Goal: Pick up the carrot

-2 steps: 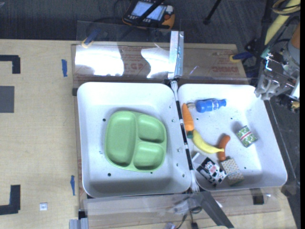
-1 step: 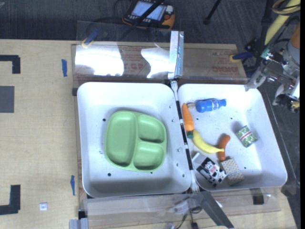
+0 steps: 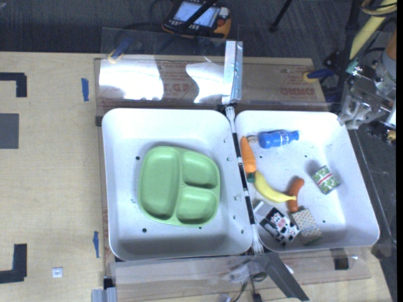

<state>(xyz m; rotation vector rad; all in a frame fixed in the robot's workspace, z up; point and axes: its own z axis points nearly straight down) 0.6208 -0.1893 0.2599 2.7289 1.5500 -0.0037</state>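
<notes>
Carrot [image 3: 249, 156] is lying along the left wall of the right bin [image 3: 352, 162], top end near the blue bottle [image 3: 278, 138], bottom end touching the banana [image 3: 272, 190]. Your gripper [image 3: 360, 109] is parked off the bin's top-right corner holding nothing I can see, and I can't tell its opening, so you're pre-reach: swing left, drop between bottle and banana.

— What does the arm [image 3: 371, 87] look like?
— Grey metal, blocky near the wrist, with pale silvery brackets.
— Any cables?
— A yellowish hose [image 3: 373, 17] loops above it; finer details are too blurred to tell.
</notes>
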